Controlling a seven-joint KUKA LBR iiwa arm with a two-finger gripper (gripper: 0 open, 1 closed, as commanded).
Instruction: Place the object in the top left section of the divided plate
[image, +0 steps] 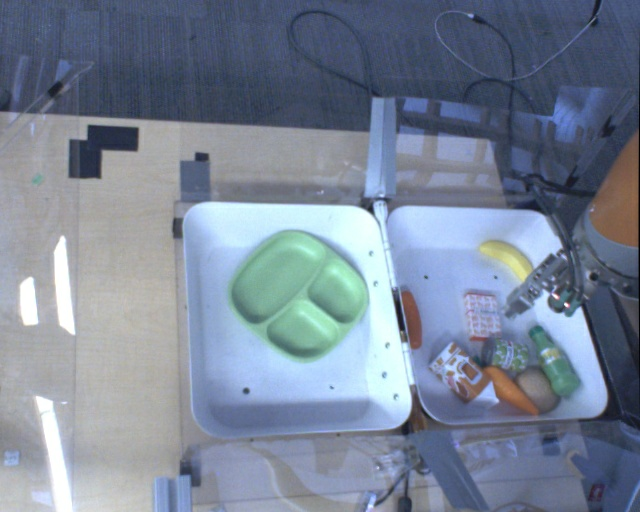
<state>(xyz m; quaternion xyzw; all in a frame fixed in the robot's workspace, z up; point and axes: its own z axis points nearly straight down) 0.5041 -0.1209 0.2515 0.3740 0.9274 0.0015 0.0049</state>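
The grey arm (612, 215) reaches in from the right, its tool (530, 297) angled down-left, low.

Green divided plate (300, 294), three sections, flat in left bin (210, 390)

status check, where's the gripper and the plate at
Gripper over the right bin, holding nothing, between banana and green bottle. Green divided plate in left bin, sections bare. Path leftward unobstructed.
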